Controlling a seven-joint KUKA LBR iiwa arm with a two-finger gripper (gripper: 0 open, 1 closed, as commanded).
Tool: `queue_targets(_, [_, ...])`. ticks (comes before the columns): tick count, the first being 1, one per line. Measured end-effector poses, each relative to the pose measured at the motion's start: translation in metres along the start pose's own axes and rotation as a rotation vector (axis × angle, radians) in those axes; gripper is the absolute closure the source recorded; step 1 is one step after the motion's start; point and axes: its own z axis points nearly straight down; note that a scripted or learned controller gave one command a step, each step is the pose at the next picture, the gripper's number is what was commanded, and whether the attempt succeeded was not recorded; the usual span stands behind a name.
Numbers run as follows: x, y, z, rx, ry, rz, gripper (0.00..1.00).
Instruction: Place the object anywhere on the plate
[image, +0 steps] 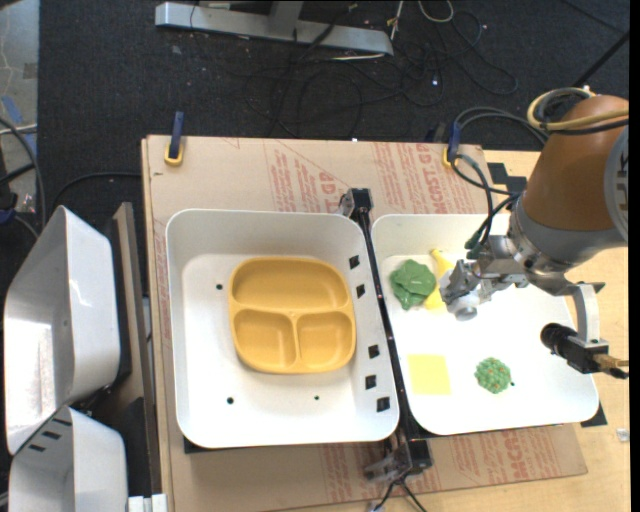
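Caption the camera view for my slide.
End effector hovers beside green object in right bin; yellow plate waits in left bin.

I note a yellow three-compartment plastic plate (293, 314) lying flat in the left bin, and in the right bin a green leafy toy (411, 282), a flat yellow square (430, 374) and a small green floret (493, 375).

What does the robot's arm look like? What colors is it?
The arm is chunky and rounded, orange-brown on top and grey lower down near the wrist. A dark cable loops beside it. At its tip is a small silvery metal pincer with shiny, bumpy parts.
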Motion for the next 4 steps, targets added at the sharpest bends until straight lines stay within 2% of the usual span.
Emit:
queue_targets(2, [0.116,0.014,0.008,0.0,0.0,-0.002,1.0])
queue_targets(4, [0.226,0.015,0.017,-0.001,0.0,-0.002,1.0])
